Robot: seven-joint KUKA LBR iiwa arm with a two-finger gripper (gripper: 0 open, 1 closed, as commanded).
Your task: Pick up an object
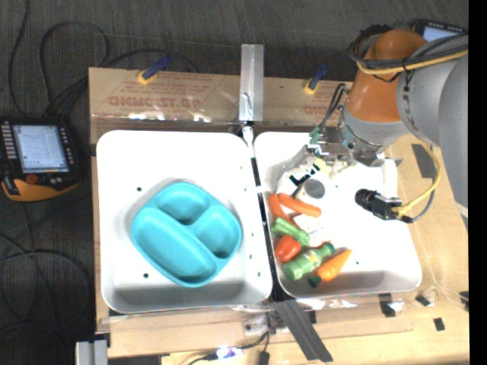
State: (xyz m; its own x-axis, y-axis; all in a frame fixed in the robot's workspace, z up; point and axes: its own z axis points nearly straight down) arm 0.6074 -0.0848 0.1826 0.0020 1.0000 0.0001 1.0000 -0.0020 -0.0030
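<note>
In the camera view, the right bin [396, 276] serves as the landmark for everything else. The gripper [310, 175] hangs over the upper left part of that bin, low above its white floor, with the grey wrist and the orange band of the arm [384, 74] rising behind it toward the bin's upper right corner. Whether the gripper is spread or closed cannot be told, since its tip is a small jumble of dark and white parts against the bin floor, and nothing is seen caught in it. The toy vegetables lie in a cluster along the left wall of the right bin, below the gripper and apart from it. Nearest is an orange carrot [297, 204], lying slantwise just below the gripper's tip. Under it sit a light green piece [289, 230] and a red-orange pepper [287, 247], close against the bin's left wall. Toward the bin's lower middle lie a darker green vegetable [308, 261] and a second small carrot [333, 264], touching each other. To the left of the right bin, sharing its wall, stands the left bin [114, 166], which holds a turquoise divided dish [186, 233].
</note>
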